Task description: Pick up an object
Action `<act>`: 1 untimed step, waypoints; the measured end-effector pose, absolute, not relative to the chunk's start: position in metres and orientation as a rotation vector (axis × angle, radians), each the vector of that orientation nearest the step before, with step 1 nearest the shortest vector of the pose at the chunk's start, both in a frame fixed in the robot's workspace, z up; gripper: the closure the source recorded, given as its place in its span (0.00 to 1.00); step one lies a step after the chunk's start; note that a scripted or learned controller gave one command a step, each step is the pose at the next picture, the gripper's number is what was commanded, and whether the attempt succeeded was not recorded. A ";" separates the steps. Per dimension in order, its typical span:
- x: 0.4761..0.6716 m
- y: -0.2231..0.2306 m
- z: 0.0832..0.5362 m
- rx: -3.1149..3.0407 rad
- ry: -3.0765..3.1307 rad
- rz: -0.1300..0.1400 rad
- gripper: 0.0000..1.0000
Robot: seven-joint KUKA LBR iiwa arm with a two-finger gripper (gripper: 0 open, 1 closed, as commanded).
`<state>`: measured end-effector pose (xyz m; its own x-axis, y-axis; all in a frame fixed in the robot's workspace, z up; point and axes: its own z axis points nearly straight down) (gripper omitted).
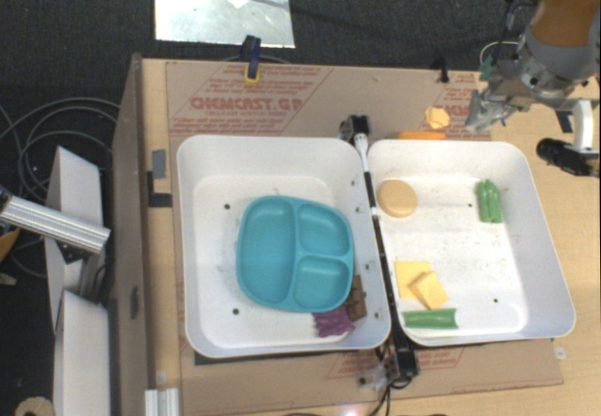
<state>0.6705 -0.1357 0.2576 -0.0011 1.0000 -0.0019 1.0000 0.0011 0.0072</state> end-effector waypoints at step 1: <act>0.634 -0.108 0.200 2.222 2.227 -0.004 1.00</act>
